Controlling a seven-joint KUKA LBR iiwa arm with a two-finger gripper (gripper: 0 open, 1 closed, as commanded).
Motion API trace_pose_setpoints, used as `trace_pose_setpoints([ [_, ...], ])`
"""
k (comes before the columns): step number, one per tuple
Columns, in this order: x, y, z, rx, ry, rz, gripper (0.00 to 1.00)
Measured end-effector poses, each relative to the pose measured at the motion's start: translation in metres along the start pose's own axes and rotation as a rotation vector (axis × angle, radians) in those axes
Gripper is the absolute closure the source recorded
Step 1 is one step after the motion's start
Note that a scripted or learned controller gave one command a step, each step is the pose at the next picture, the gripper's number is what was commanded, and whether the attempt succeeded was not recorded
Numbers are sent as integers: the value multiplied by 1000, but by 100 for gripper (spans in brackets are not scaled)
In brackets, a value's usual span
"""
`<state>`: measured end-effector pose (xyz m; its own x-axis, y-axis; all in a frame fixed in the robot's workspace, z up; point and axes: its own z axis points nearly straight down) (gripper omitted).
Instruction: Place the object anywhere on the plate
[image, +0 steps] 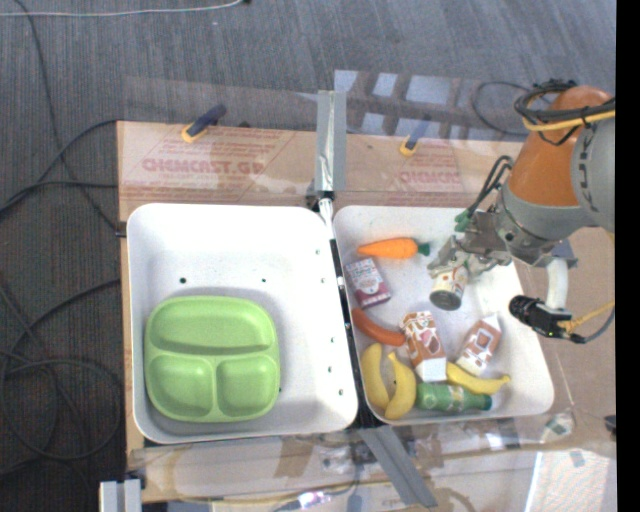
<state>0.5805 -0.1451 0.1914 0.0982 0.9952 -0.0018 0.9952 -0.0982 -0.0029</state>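
Task looks barely started, as I judge it: the green divided plate (212, 357) sits in the left bin (230, 225), lower left of the frame, with all three compartments bare. Nothing placed yet.

The gripper (458, 262) is over the upper right part of the right bin (540, 385), with a small can (447, 289) right at its tip. The can seems pinched between the fingers and tilted, but the tips are blurred, so the hold is likely rather than certain. The can is probably the task's object; still to do are the carry across to the left bin and the release on the plate.

Other items lie in the right bin:
- carrot (388, 248) at the top
- dark red packet (368, 281) below it
- sausage (378, 328)
- two small cartons (423, 336)
- bananas (388, 380)
- green bottle (452, 399) at the bottom

Writing: the brown board (200, 165) behind the bins carries faint red mirrored print, roughly "CHEMCAST GP". Labels on packet, cartons and can are too small to read.
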Motion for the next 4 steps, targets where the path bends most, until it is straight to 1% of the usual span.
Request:
trace_pose_setpoints([
  [1,72,-29,-34,0,0,-103,100],
  [2,156,-36,9,1,1,-107,100],
  [3,161,-38,8,0,1,-461,100],
  [4,207,-61,9,1,1,-559,100],
])
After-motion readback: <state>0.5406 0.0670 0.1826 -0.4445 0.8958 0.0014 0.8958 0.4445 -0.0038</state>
